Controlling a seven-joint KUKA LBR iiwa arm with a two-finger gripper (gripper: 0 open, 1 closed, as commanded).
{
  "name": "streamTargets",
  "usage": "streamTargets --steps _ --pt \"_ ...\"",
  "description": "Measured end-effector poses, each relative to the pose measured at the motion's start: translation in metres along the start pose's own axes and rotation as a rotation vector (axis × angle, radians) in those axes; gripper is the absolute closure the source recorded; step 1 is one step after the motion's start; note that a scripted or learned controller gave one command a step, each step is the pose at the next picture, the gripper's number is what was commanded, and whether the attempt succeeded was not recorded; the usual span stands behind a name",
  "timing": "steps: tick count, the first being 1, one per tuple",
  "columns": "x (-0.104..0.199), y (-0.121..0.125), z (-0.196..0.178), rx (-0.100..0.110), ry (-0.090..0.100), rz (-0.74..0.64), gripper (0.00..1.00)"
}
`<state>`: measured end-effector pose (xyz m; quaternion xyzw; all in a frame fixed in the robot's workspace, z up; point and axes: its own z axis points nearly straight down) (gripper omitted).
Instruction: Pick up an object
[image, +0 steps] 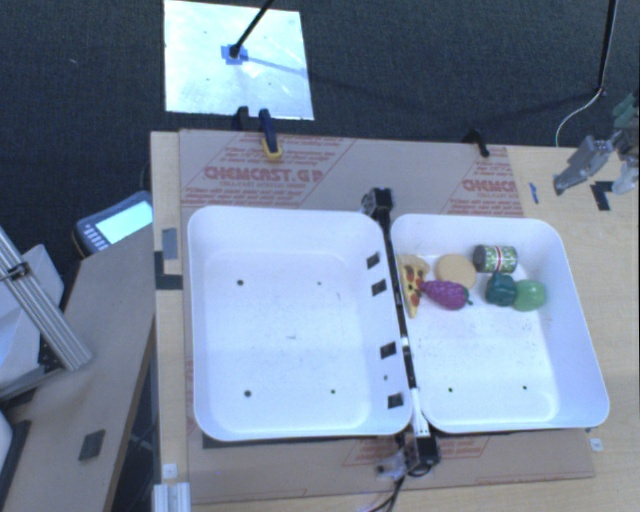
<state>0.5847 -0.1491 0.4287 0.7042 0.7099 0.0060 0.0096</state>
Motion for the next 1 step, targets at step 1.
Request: streamTargets --steps 1 --pt "0.1112 0.0246 -0.0797 0.008 0.007 -0.009 0.0"
